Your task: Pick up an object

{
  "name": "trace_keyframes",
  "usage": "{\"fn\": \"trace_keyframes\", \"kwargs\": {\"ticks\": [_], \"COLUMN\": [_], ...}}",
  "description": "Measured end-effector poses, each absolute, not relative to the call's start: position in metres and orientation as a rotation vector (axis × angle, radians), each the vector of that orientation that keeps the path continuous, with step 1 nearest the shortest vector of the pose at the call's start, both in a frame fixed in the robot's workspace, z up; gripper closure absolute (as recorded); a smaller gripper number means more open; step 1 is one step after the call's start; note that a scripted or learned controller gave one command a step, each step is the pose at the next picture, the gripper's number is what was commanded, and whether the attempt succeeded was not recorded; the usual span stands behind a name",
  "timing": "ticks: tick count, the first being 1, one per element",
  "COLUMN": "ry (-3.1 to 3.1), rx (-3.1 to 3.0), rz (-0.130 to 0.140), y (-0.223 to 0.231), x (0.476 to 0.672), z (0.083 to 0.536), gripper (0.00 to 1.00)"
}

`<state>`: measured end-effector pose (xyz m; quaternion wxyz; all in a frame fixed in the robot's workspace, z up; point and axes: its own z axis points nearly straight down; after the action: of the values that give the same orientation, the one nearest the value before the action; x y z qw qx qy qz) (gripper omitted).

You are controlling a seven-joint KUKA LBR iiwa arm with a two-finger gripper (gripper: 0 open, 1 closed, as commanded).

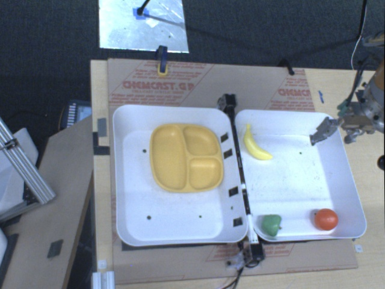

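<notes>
1. Yellow banana (256,144) lies in the right bin (346,167), upper left; a green object (271,224) and an orange ball (325,219) sit along its near edge.
2. Gripper (328,130) hovers over the bin's upper right, holding nothing; whether spread or pressed together, I cannot tell.
3. Yellow divided plate (185,158) fills the left bin (129,179).

A robotics lab: white bins (126,179) on a cardboard-covered bench (198,83), cabling.

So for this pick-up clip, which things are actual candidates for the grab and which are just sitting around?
Belongs to the job:
- banana
- green pepper
- tomato
- gripper, over the right bin

Just lying about:
- yellow divided plate, left bin
- foil sheet
- yellow clamp
</notes>
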<state>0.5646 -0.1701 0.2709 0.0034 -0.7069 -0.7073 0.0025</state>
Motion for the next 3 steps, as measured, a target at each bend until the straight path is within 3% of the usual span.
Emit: {"fn": "trace_keyframes", "kwargs": {"ticks": [1, 3], "ry": [-2.226, -2.225], "rx": [-2.219, -2.215], "rz": [-0.001, 0.001], "y": [-0.170, -0.156], "x": [0.567, 0.579], "z": [0.276, 0.171], "gripper": [0.00, 0.00]}}
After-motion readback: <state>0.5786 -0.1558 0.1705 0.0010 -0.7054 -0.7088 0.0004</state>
